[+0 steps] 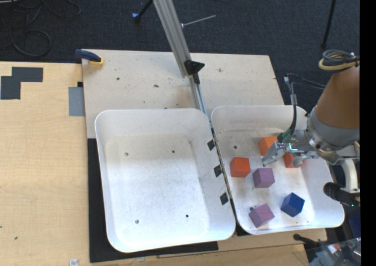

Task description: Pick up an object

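The right bin holds several small blocks. An orange cube lies near its left wall, and a second orange block sits further back. A purple cube rests mid-bin, another purple block lies near the front rim, and a blue cube sits to its right. My gripper hangs low over the bin's right half, just right of the back orange block. A red-orange block shows partly beneath it, and I cannot make out whether it is gripped.
The left bin stands beside the right one, with black clips along the shared wall. A slanted aluminium post rises behind the bins. The arm's orange band looms over the right rim. Cables lie on the dark floor beyond.
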Controlling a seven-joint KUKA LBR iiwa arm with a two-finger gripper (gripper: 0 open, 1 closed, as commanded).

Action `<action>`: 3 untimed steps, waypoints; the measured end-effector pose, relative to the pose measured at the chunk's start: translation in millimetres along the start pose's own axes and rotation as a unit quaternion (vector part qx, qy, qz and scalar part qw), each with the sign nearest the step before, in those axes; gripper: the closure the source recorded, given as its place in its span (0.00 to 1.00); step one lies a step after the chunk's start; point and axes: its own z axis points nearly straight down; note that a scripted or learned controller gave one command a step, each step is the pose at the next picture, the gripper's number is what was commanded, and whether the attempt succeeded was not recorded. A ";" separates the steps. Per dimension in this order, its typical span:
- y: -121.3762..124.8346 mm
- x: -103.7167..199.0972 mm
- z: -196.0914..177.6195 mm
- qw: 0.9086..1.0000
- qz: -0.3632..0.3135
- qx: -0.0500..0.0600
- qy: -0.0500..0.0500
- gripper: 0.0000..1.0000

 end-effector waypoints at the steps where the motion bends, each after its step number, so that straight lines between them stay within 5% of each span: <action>1: 0.7 -1.4 -2.0 1.000 0.001 -0.002 -0.001 0.00; 3: -7.9 -2.8 99.9 1.000 0.001 -0.003 -0.001 0.00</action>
